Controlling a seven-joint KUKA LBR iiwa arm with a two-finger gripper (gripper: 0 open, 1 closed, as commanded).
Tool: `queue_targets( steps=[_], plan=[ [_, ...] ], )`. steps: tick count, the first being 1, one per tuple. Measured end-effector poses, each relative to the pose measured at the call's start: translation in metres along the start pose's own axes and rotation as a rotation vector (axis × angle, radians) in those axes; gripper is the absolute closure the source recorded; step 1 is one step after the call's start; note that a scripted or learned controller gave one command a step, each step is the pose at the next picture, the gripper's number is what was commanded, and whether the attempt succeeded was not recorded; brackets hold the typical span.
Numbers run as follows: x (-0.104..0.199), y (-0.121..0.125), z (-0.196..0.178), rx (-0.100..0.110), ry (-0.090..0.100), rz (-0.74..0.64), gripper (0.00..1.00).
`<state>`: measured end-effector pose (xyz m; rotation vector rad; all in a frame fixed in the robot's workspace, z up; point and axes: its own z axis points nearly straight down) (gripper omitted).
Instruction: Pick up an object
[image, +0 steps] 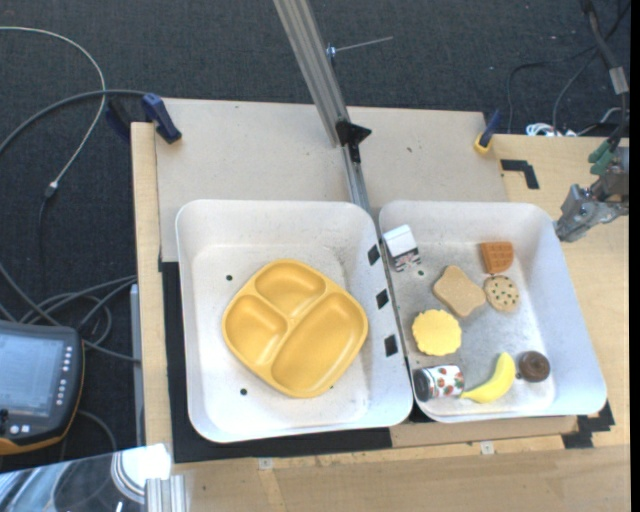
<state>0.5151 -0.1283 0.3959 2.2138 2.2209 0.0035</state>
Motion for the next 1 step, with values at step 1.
queue_targets(
  steps=[1],
  plan=[
    [0.0492,0.0366,0.1765,0.016,0.005,0.0,1.0]
  ],
)
